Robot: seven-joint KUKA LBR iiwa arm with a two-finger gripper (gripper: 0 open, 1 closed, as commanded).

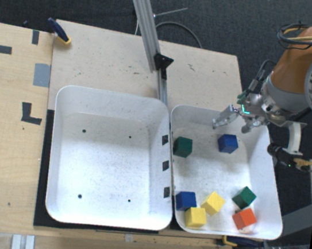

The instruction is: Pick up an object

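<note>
My gripper (236, 122) hangs over the far side of the right bin (272, 185), fingers spread open with nothing between them. A blue cube (228, 143) lies just below it, a short way toward the near side. A dark green cube (183, 147) sits to the left, near the divider. Along the near edge lie another blue cube (186, 200), two yellow cubes (213, 203) (195, 217), a green cube (244, 197) and an orange-red cube (244, 218).
The left bin (107, 160) lies beside the right one. A slanted metal bar (149, 24) runs down to the bins' shared far corner. A blue and yellow tool (59, 31) rests on the bench at far left.
</note>
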